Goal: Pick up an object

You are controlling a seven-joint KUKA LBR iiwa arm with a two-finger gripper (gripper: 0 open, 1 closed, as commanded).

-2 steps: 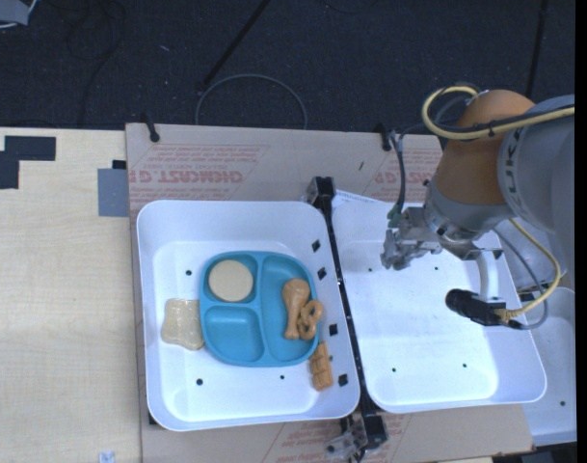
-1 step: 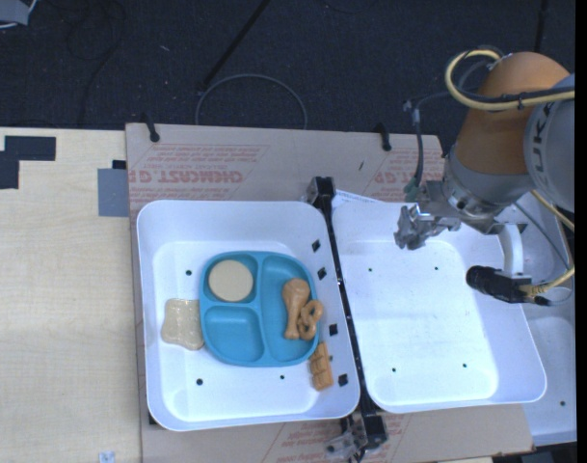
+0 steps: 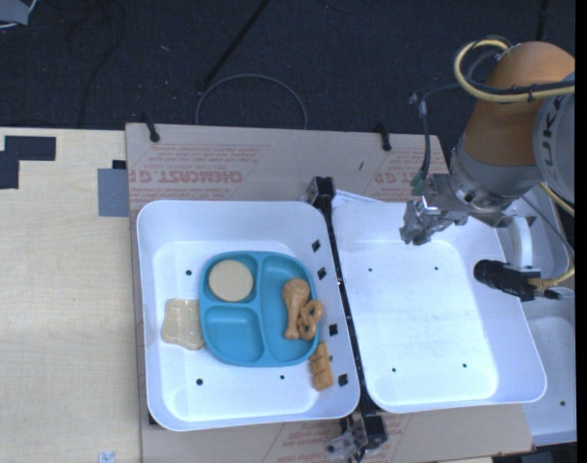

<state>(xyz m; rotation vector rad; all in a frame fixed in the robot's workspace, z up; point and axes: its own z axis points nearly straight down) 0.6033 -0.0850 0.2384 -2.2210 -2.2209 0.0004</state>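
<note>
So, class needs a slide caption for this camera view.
Arm's gripper over right bin; blue tray with food sits in left bin.

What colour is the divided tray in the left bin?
Bright blue. The divided tray shows clearly in the camera view, inside the left bin.

Two shallow white plastic bins are sitting side by side on a brown cardboard sheet [image 3: 226,167] printed with red lettering: the left bin [image 3: 168,230] and the right bin [image 3: 447,355]. A pale wooden bench top [image 3: 52,287] is lying to their left, carrying dark square markers [image 3: 23,157].
</note>
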